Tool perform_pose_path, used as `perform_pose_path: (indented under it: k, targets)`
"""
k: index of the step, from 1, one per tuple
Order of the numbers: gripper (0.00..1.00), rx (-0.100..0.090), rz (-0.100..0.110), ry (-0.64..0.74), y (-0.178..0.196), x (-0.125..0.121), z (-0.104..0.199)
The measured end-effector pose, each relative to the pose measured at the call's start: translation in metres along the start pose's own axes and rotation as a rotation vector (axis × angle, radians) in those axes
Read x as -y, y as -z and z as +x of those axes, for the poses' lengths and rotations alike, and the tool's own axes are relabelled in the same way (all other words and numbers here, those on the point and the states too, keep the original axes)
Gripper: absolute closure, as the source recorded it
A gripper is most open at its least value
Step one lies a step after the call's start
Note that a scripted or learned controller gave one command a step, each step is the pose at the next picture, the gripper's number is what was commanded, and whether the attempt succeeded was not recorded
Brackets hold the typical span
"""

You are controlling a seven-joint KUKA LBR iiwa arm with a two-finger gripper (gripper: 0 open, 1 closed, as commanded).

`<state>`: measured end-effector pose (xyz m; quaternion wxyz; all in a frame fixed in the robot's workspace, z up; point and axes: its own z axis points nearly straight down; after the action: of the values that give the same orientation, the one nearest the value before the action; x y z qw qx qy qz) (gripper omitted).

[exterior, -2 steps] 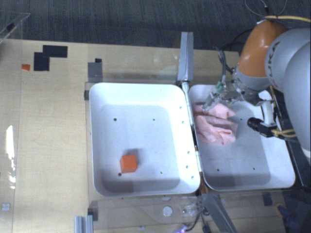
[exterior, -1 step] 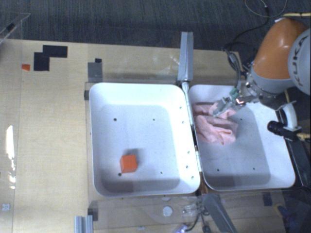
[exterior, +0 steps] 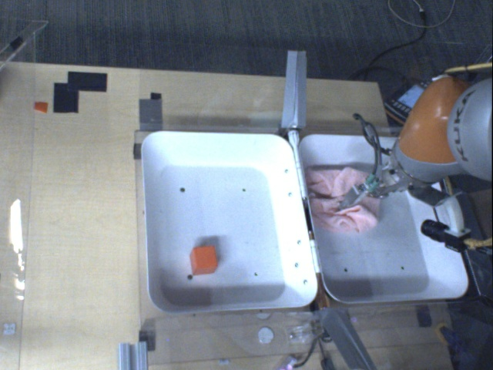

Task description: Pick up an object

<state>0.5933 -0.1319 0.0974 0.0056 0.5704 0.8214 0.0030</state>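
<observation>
Pink cloth [exterior: 339,200] lies bunched directly under gripper [exterior: 357,196] in right bin [exterior: 400,280].

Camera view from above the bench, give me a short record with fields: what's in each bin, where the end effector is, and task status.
left bin: shallow white plastic tray holding one small orange cube near its front left area
right bin: shallow white plastic tray holding a crumpled pink cloth in its rear left part
end effector: over the right bin, at the right edge of the cloth
finger state: too small to tell
task status: no object seen lifted; cloth lies on the bin floor
</observation>
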Motion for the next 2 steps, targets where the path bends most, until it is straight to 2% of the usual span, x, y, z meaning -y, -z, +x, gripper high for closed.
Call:
perform_pose_path:
  k: [1, 2]
  targets:
    - [0.00, 0.006, -0.007, 0.130, -0.004, 0.000, 0.010]
    - [0.00, -0.002, 0.004, 0.053, 0.018, -0.014, -0.020]
